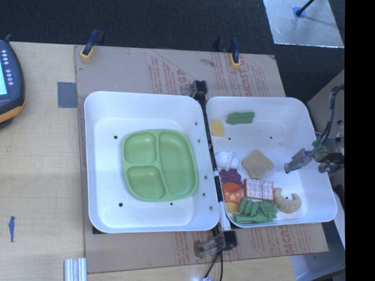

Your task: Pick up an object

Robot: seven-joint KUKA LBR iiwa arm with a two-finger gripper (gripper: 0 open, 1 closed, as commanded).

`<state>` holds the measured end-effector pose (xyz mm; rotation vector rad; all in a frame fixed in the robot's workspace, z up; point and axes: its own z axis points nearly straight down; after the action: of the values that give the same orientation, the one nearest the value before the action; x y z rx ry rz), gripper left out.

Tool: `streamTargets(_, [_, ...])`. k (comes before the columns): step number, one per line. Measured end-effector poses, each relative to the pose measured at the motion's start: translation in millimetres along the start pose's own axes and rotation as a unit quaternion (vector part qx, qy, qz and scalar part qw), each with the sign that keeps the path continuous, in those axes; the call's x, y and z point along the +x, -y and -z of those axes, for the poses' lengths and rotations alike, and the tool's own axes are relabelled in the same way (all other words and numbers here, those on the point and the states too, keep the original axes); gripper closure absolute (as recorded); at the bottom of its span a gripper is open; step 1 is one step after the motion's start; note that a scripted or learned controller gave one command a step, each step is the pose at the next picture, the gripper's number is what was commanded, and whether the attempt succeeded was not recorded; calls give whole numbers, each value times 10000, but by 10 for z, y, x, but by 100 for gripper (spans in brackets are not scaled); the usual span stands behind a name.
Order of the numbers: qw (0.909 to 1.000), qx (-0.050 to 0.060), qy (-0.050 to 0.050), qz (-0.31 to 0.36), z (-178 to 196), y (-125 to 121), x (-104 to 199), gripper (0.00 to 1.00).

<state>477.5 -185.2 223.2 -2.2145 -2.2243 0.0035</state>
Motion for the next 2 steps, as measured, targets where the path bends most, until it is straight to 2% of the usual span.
streamTargets(1, [10000, 25, -19, 38, -832, -352, 625, 0])
streamTargets(2, [10000, -18, 11, 18, -1324, -798, 612, 0])
